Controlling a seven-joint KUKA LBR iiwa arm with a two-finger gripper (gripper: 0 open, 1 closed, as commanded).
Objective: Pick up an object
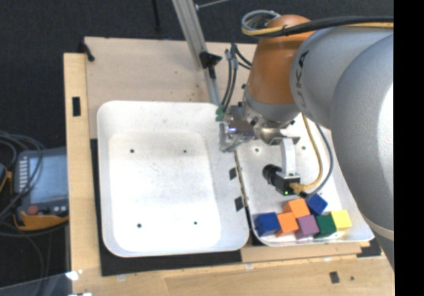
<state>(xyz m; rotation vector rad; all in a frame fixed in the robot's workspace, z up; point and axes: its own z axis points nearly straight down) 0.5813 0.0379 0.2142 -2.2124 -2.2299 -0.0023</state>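
Note:
Several small coloured cubes lie clustered at the front of the right bin (331, 175): a blue cube (267, 223), an orange cube (288, 222), a purple cube (307, 225), a green cube (325, 223), a yellow cube (341, 220), plus a second orange cube (299, 207) and a second blue cube (317, 204) just behind them. My gripper (265, 139) hangs under the orange wrist band over the back left part of the right bin, well behind the cubes. The arm's body hides much of that bin.
The left bin (112, 122) is a wide white tray with a few dark specks. A slanted aluminium bar (189, 20) rises behind the bins. A handheld control pad (40, 185) with cables lies off the bench at left.

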